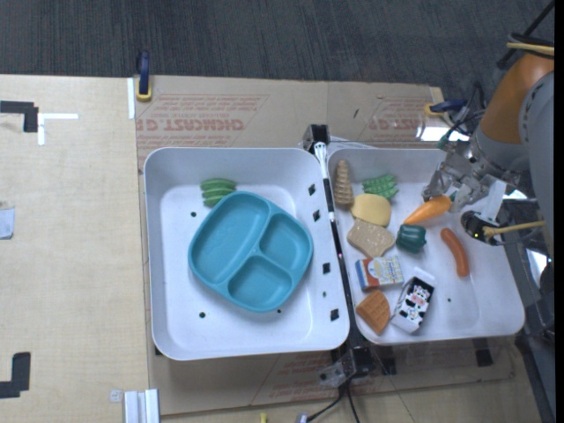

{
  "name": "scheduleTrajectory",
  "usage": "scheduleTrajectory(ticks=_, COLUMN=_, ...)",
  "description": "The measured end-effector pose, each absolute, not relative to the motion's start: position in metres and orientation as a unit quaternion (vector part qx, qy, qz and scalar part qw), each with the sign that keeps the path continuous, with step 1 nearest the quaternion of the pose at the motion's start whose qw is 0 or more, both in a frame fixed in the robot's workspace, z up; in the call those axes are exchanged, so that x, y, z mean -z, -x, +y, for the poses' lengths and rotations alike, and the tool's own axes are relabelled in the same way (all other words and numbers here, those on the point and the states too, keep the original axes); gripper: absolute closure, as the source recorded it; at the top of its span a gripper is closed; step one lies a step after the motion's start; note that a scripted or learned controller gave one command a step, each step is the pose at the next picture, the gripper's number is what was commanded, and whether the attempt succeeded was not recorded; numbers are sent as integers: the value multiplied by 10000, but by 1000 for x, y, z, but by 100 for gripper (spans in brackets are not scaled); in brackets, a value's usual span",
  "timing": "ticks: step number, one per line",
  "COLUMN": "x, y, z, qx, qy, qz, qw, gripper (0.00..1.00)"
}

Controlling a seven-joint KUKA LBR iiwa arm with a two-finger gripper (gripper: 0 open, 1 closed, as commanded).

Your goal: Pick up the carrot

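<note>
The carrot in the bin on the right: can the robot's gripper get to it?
Probably yes. The gripper is right at the carrot, at its upper right end, with nothing lying on top. The dark green pepper sits close below it.

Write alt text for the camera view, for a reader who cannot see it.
A robot arm's gripper reaches from the right over an orange carrot in the right bin, among other toy foods. The left bin holds a blue divided plate.

The grey arm reaches in from the right — orange band uppermost — its tool (447, 192) angled down-left, low.
</note>
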State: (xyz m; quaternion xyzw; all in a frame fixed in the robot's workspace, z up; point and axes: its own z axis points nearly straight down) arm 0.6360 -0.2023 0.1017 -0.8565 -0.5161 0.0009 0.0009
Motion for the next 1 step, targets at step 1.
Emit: scheduleTrajectory(ticks=1, x=-92, y=-587, z=-202, qx=-10, qy=7481, qz=-6636, qw=6, gripper=100)
